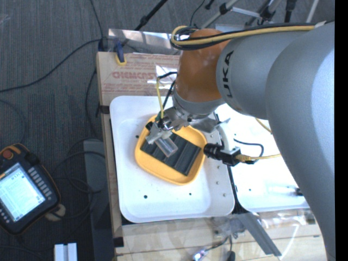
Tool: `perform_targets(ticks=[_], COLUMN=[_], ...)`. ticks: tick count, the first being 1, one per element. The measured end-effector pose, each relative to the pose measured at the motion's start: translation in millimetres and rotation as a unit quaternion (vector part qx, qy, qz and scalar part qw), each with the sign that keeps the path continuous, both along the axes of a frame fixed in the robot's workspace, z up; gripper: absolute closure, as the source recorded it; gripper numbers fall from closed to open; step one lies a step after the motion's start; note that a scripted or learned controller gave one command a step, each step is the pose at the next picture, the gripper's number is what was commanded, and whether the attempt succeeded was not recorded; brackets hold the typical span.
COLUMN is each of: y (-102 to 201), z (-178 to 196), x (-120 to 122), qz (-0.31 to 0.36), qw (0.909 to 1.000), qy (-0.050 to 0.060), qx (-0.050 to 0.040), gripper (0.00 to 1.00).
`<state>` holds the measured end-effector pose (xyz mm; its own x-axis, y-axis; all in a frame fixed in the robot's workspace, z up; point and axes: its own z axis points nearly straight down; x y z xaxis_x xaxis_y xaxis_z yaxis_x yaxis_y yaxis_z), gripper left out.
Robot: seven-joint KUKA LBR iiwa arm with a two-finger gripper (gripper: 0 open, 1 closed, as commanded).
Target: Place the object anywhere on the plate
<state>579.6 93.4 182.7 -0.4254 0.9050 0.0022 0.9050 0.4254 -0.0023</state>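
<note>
One dark object [175,152] lies on the yellow plate [157,167], hand [161,136] above.

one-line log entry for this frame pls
arm: over left bin | gripper: above yellow plate, finger state unclear | dark object: lying on plate | grasp: not confirmed

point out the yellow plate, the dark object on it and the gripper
yellow plate [149,163]: camera view, on its bare left rim
dark object [185,157]: camera view, on its ribbed top face
gripper [161,136]: camera view, midway between the fingertips, above the dark object's left end
</note>
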Motion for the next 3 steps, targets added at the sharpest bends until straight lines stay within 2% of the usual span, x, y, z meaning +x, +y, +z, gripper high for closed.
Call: perform_targets(ticks=[1, 2, 3], y=[0, -12, -26], z=[0, 9, 3], x=[0, 36, 7], qz=[0.0, 0.15, 0.306], qw=[1.0, 0.9887, 0.952], qy=[0.0, -0.001, -0.002], qx=[-0.0001, -0.0005, 0.0009], gripper=[0.0, 0.0, 0.0])
